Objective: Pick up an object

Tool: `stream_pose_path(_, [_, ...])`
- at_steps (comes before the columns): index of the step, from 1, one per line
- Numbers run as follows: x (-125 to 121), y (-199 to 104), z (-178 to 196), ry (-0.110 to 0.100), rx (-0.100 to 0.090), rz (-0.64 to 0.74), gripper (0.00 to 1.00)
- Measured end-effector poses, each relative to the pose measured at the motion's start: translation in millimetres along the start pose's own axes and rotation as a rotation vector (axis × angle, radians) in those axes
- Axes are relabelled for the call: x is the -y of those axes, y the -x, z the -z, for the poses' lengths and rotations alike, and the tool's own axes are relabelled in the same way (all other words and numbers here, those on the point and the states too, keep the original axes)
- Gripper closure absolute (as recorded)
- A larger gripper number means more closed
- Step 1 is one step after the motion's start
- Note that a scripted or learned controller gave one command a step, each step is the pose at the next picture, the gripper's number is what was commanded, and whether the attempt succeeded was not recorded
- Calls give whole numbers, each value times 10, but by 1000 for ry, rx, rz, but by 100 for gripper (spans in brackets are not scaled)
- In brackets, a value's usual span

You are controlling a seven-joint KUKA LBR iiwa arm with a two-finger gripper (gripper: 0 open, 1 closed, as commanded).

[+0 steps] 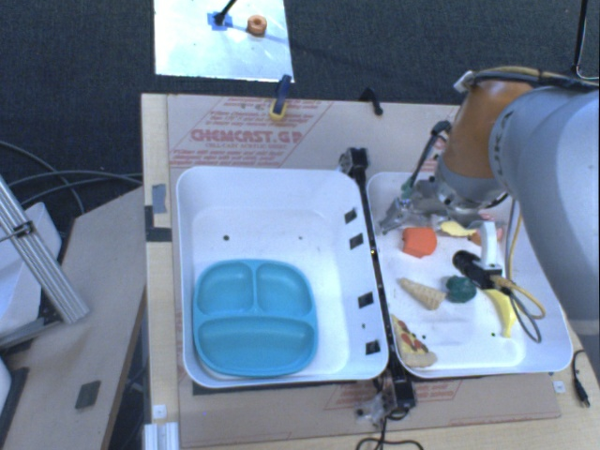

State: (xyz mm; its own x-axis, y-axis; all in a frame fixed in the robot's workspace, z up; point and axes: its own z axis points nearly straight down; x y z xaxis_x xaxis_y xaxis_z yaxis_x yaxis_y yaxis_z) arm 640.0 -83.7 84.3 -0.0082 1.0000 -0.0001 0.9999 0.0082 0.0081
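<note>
My gripper [397,213] hangs low over the far left part of the right bin [553,345], close to the bin's left wall. An orange block [420,242] lies just to the right of it and nearer the front, apart from it. A pale yellow piece [457,228] shows under the wrist. Further forward lie an ice cream cone [422,293], a dark green object [460,290], a yellow banana [503,311] and a red and tan food toy [413,342]. I see nothing held in the gripper.
The left bin [272,190] holds a blue divided plate [254,318] at its front. A black divider with clips [367,261] runs between the bins. The grey arm [553,186] covers the right bin's back right corner.
</note>
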Motion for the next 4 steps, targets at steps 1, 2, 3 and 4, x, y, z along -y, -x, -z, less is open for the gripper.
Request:
stream_pose_path(1, [466,257,3,-9,0,-10,0])
stream_pose_path(2, [1148,186,1,-13,-2,-10,0])
stream_pose_path(3, [1320,21,7,-9,-1,-7,0])
stream_pose_path(4, [932,30,12,-3,1,-4,0])
